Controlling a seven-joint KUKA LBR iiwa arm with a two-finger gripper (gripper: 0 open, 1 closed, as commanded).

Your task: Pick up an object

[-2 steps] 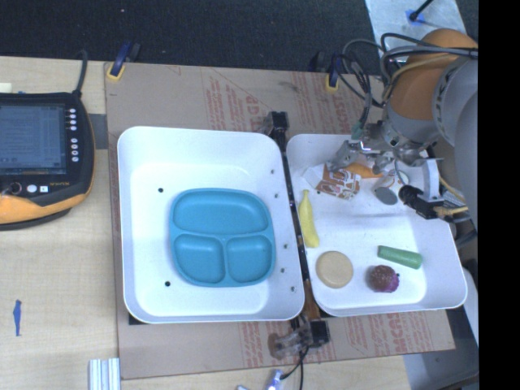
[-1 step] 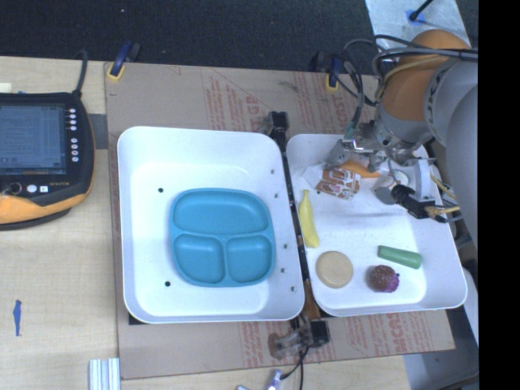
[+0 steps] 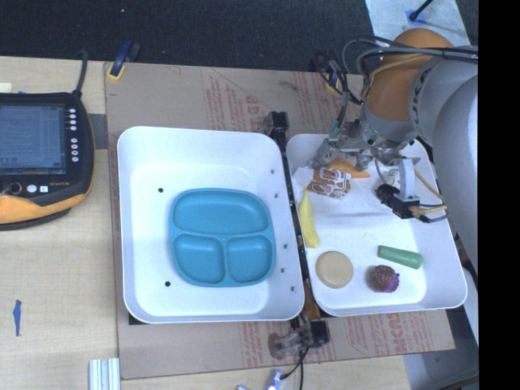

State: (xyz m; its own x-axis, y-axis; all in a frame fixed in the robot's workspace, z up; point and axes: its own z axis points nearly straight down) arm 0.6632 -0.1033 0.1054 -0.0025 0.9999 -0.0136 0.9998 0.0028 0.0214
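My gripper [image 3: 355, 154] hangs low over the back of the right bin [image 3: 439, 295], under the arm's orange band. Just below and left of it lies a brown-and-white patterned packet [image 3: 329, 182], with a small orange piece [image 3: 356, 170] beside it, partly hidden by the gripper. Along the bin's left wall lies a yellow banana-like piece [image 3: 307, 222]. Toward the front sit a tan round disc [image 3: 334, 268], a purple ball-like item [image 3: 382, 278] and a green cylinder [image 3: 399, 256].
The left bin [image 3: 138, 218] holds a blue divided plate [image 3: 221, 236]. A teach pendant [image 3: 41, 157] rests at the bench's left edge. Cables and black connectors [image 3: 398, 200] hang beside the gripper over the right bin.
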